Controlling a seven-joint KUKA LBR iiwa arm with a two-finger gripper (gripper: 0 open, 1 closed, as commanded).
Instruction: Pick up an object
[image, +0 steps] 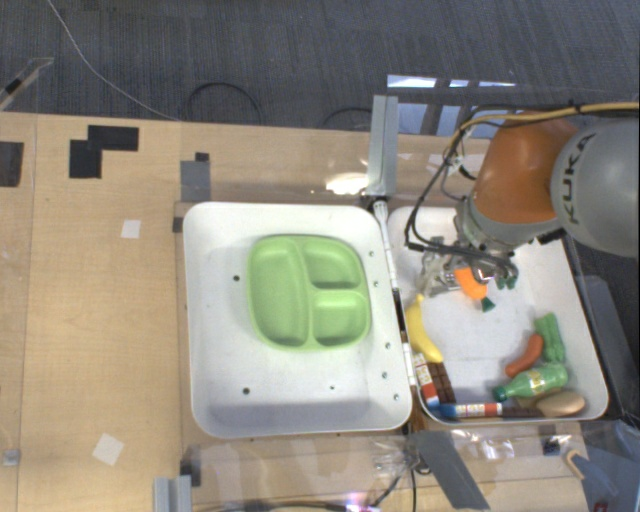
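Here we see the loose items crowded along the near rim of the right bin (590, 340): pen (475, 408), bottle (532, 381), sausage (527, 352) and banana (422, 335) all lie by the walls, which we judge leaves little room for fingers there. Further back, the bin's middle floor lies bare, and the gripper (470, 272) hangs low over the carrot (470, 283), the likeliest pick since it sits apart from the walls; we cannot tell how the jaws stand. Left, the green tray (305, 290) lies centred in its bin (215, 400).
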